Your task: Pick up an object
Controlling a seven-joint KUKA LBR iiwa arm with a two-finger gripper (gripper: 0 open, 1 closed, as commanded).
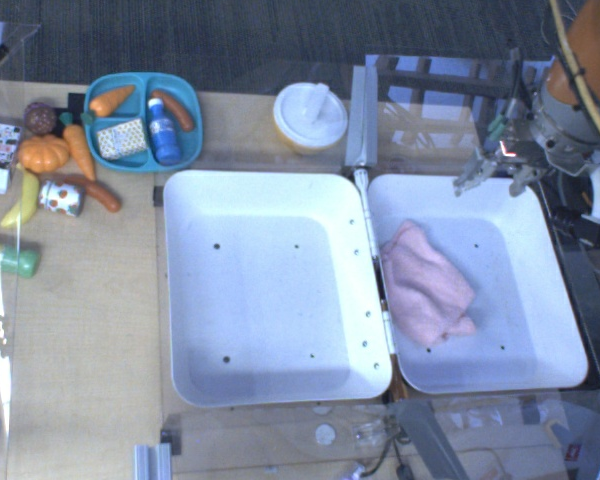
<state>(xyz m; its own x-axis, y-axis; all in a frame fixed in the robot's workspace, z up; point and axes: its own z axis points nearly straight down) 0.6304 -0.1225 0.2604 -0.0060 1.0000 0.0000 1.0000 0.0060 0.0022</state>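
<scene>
Lighting: bright, even, overhead. Shadows soft. Glare streak on surface (80, 298) far left of gripper (498, 178). Focus slightly soft.

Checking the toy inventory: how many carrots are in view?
2: one carrot in the blue divided plate's top-left compartment, another carrot on the bench beside the small pumpkin. Others may be hidden.

Two white bins (265, 193), one pink cloth (427, 285), one blue plate (185, 93), one white lidded cup (311, 115), one small pumpkin (44, 154).

Open bin floor (510, 308) around cloth (427, 283) — unobstructed.
</scene>
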